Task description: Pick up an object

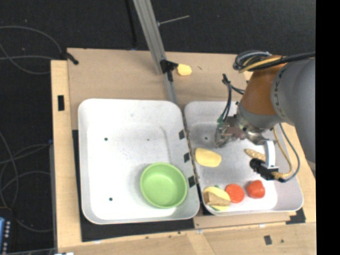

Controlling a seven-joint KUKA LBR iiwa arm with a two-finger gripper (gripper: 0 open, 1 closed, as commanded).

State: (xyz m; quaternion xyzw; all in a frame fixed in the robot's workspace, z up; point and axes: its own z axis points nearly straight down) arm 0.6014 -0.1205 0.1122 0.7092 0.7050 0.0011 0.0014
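Note:
In the right bin (pixel 202 116) my gripper (pixel 222 137) points down over the bin floor, just up and right of a pale yellow piece (pixel 207 157). Nothing shows between its fingers. Along the bin's front edge lie a yellow and tan item (pixel 217 197), an orange-red round piece (pixel 234 192) and a red piece (pixel 256 188). A small tan object (pixel 255 154) lies right of the gripper, partly behind the arm's cables. A green bowl (pixel 163 185) sits in the left bin (pixel 117 132) near its front right corner.
A slanted metal pole (pixel 151 31) rises from the bench behind the bins. A small yellow item (pixel 184 69) lies on the bench beside the pole's base. The arm's grey and orange body (pixel 271 94) covers the right bin's far right part.

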